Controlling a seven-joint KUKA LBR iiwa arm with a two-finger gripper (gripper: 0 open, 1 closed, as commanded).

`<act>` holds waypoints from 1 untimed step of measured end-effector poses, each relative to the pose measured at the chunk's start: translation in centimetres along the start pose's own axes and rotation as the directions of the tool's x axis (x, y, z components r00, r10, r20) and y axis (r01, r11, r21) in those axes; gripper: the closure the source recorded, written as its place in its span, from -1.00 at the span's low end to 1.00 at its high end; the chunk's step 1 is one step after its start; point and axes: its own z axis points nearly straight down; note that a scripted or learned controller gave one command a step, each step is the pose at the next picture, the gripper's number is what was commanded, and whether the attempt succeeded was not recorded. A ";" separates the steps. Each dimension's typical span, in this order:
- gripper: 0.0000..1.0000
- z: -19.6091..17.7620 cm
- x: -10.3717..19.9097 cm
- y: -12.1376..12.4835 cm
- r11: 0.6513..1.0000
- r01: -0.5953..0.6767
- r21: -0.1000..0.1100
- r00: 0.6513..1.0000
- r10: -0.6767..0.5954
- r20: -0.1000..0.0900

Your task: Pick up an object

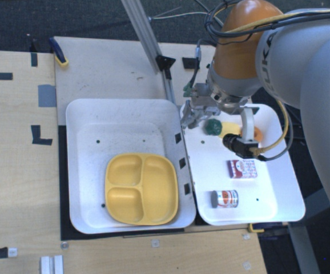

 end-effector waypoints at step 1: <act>1.00 1.7 5.9 -0.5 1.000 0.000 0.002 1.000 0.000 0.001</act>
